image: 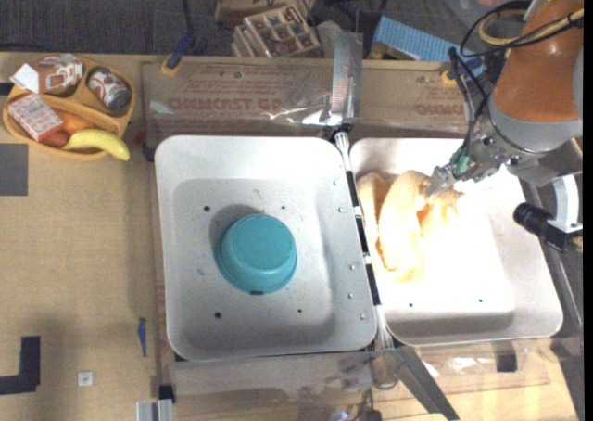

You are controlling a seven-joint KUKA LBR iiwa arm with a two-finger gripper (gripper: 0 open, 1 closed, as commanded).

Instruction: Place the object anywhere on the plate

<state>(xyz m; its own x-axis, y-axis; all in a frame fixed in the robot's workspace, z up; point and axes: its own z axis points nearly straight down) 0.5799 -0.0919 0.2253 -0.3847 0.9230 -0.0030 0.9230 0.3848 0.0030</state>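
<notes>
Wooden surface (83, 271), two white bins: teal plate (258, 253) left; tool (451, 173) grasping pale orange cloth (405, 222) right. Pick step, apparently; next: lift, carry left to plate.

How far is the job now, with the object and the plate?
Nothing looks finished yet. The teal plate sits alone in the left bin. In hand: the claw is at the upper edge of the pale orange object in the right bin. Left: carrying it over and setting it on the plate.

Matt teal plastic plate (258, 253); smooth white plastic bins (185, 169)
</notes>
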